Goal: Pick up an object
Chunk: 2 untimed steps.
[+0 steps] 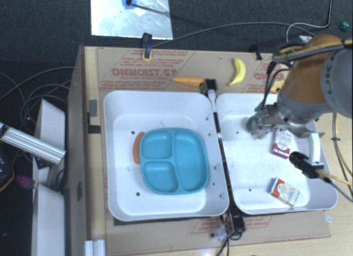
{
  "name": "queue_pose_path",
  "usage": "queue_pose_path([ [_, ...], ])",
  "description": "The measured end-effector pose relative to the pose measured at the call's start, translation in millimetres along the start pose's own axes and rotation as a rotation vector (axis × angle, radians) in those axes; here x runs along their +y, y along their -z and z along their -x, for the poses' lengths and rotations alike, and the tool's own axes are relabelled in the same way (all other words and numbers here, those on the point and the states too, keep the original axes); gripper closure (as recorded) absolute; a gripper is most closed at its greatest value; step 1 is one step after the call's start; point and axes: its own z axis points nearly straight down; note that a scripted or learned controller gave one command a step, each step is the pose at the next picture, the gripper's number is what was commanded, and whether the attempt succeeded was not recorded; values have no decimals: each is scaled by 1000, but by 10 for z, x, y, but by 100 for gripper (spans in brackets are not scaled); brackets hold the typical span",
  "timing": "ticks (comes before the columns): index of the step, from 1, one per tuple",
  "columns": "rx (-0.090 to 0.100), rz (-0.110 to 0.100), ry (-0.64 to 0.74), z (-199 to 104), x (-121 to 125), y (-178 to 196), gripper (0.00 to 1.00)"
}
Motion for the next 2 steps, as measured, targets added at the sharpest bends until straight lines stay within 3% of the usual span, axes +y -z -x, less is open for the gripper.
queue_pose_path([
  [1,-2,-5,-4,585,-184,-430,100],
  [2,-1,-4,-3,578,-179,-428,0],
])
